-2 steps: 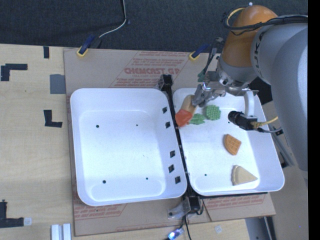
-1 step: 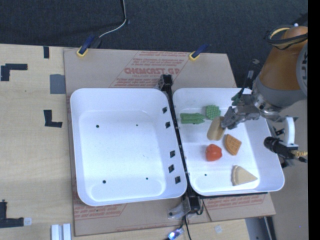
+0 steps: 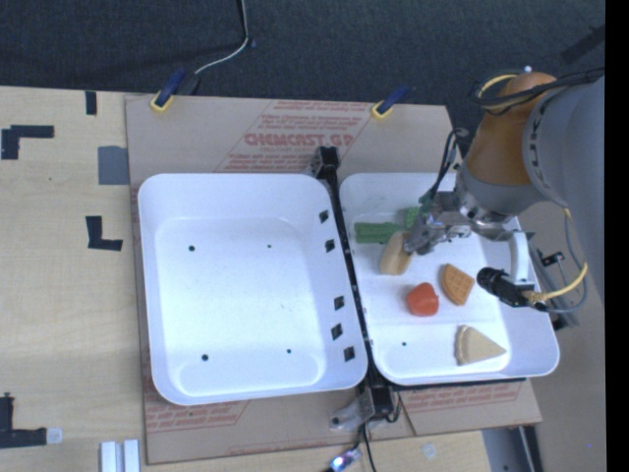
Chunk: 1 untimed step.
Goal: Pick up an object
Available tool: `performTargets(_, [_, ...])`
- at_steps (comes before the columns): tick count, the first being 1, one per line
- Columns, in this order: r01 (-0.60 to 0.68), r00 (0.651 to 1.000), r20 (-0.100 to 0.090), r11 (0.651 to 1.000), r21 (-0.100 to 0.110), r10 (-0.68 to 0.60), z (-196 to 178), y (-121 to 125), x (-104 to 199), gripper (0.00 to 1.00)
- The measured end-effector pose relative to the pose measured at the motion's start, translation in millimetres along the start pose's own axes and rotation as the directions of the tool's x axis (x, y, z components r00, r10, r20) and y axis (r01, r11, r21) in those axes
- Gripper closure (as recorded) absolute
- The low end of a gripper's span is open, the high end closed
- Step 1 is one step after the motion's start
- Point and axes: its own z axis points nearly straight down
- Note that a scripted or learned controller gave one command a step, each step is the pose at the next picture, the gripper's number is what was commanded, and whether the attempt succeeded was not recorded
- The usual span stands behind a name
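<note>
Overall, the bench is a pale wooden surface (image 3: 59,293) carrying a sheet of printed brown cardboard (image 3: 285,141), held at its far edge by two clamps, one (image 3: 167,91) at left and one (image 3: 391,99) at right. Beyond the bench lies dark carpet (image 3: 344,28) with one light cable (image 3: 231,37) trailing across it. Two white bins stand side by side on the cardboard: the left bin (image 3: 157,214) and the right bin (image 3: 536,357). Objects counted in the right bin: five. One green piece (image 3: 373,231) and one tan piece (image 3: 395,257) lie near the divider; one red piece (image 3: 423,300), one orange ridged piece (image 3: 456,284) and one pale wedge (image 3: 478,345) lie nearer the front. The gripper (image 3: 425,236) sits low over the right bin, just beside the green and tan pieces; whether its claw is spread or pressed together cannot be told.
</note>
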Motion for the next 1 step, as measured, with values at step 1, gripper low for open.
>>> performTargets(1, [0.000,1.000,-0.001,1.000,-0.002,0.000,-14.6,-0.8,0.9,1.00])
